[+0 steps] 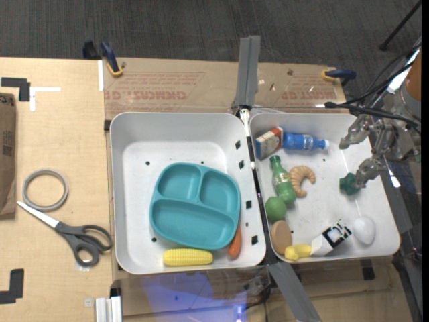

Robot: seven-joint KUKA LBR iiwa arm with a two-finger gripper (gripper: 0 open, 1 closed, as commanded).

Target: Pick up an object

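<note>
Hand [367, 154] hangs at the right side of the frame, over the right bin's [383, 247] far right part, its two metal fingers spread wide apart. One finger [351, 137] points toward the bin's upper right, the other [366, 172] reaches down to just beside a dark green toy [348, 184] that lies on the bin floor. Nothing sits between the fingers, so nothing is held.

Judging by this, the pick is not yet done. The hand looks placed near the green toy, which may be the target, though that is only a guess. Closing on a thing and lifting it are both left.

Other choices lie in the same bin: a blue bottle [301, 141] and a red box [268, 141] at the upper left, a green bottle [282, 180] and a croissant [303, 178] near the middle, a white egg [364, 229] at the lower right, and a yellow piece [297, 251] along the bottom edge.

The left bin [127, 180] in the middle of the frame holds a teal tray [195, 205], a corn cob [188, 256] and a carrot [234, 244], well apart from the hand. On the surface [53, 133] at the left lie scissors [70, 232] and a tape roll [45, 189].
</note>
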